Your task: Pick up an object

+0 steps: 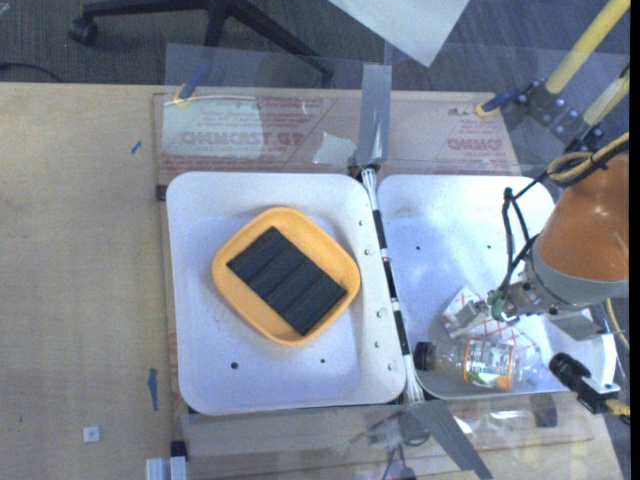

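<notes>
A clear plastic bottle [478,359] with a black cap and an orange and green label lies on its side at the front of the right bin [440,228]. Just behind it sits a small crumpled clear wrapper [461,311]. My gripper [497,306] hangs low over the right bin, right next to the wrapper and just above the bottle. The grey wrist and orange band hide most of it. In the left bin [200,208] lies a yellow dish [285,273] with a black ribbed pad inside.
A raised white divider [385,268] with screws separates the two bins. Taped cardboard [240,133] lies behind the bins, and the wooden bench [70,268] stretches to the left. An office chair base [230,18] stands on the floor beyond.
</notes>
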Robot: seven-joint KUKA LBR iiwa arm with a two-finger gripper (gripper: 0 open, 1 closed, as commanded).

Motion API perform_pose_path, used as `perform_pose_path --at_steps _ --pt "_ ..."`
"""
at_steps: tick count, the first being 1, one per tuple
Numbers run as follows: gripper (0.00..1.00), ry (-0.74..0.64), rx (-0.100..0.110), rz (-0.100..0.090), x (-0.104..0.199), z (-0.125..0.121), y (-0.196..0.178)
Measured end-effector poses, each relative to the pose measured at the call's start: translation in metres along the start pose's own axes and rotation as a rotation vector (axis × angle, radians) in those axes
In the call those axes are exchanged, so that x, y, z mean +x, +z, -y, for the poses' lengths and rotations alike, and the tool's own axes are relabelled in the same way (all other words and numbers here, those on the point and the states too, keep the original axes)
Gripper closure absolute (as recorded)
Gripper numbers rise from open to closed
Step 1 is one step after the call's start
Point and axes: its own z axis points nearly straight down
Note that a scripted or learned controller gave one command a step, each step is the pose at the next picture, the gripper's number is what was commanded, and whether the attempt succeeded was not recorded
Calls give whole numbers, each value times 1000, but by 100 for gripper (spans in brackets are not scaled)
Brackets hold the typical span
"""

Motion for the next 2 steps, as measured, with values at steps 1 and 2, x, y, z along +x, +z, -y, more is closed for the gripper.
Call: perform_pose_path --at_steps 1,2 --pt "0 129 -40 14 -32 -23 33" --pt "0 197 -39 23 -23 -54 34"
